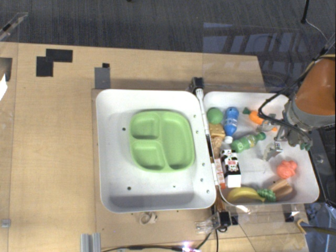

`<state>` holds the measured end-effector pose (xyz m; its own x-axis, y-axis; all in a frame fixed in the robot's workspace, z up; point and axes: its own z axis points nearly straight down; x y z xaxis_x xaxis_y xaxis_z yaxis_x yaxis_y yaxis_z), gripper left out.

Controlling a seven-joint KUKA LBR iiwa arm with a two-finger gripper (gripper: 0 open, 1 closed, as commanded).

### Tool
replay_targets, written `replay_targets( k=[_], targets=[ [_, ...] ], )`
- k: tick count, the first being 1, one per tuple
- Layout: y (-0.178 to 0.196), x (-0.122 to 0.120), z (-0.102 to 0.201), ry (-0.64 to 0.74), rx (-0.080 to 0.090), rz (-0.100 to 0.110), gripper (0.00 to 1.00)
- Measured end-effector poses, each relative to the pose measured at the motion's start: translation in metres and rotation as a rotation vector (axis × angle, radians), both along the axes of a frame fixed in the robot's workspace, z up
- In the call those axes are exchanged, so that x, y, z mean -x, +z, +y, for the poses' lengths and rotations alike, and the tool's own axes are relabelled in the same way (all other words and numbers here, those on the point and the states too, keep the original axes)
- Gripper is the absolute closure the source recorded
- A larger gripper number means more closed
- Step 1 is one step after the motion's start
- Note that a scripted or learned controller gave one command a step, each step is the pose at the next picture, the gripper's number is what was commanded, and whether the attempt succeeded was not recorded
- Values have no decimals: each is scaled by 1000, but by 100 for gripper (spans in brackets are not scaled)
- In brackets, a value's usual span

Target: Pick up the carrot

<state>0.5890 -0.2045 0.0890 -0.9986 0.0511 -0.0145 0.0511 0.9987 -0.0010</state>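
Fingers: can't tell whether apart or together, the gripper is small and blurry, nothing visibly between its tips; it hangs over the right bin, right half, above bare white floor. Carrot lies near the right bin's back wall, orange with a green top, just left of the arm's wrist and cables, not touched by the gripper. Just left of it a blue bottle stands tilted, and a green ball sits beside that in the back-left corner. A green bottle lies on its side in front of the carrot, slanted toward the bin middle. Below the gripper a pink-orange lumpy toy rests near the right wall. At the front edge: banana, a small green piece touching it, and a brown item just behind. Along the left wall a few small boxes in a row. Left bin holds a green 3-compartment tray, roughly centred. Arm, orange band, enters from the right
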Motion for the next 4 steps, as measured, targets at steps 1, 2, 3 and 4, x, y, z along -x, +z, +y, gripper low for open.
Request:
replay_targets(
  k=[1,2,3,4],
  targets=[
    [0,-37,2,-315,-7,15,0],
    [-1,-51,8,-647,-17,41,0],
    [-1,-66,9,-766,-13,78,0],
    [-1,-75,1,-764,-7,21,0]
  ],
)
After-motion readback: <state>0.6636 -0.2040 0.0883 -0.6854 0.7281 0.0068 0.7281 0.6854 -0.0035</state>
